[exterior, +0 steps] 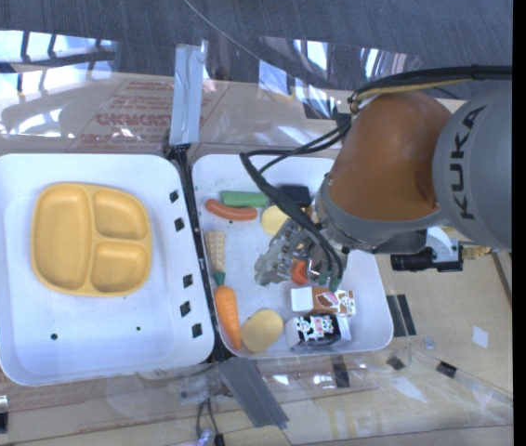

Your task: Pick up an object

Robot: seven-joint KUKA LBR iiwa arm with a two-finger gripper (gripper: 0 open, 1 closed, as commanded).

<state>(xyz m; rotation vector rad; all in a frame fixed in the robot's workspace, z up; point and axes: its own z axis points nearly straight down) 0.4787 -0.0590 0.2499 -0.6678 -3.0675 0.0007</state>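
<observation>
End effector (286, 258) low in right bin (244, 170), perhaps touching toys.

- The bench is viewed from a single fixed camera above, angled downward.
- Both white bins, left (3, 277) and right (374, 328), are framed closely.
- The arm (430, 170) is seen entering from the right.
</observation>
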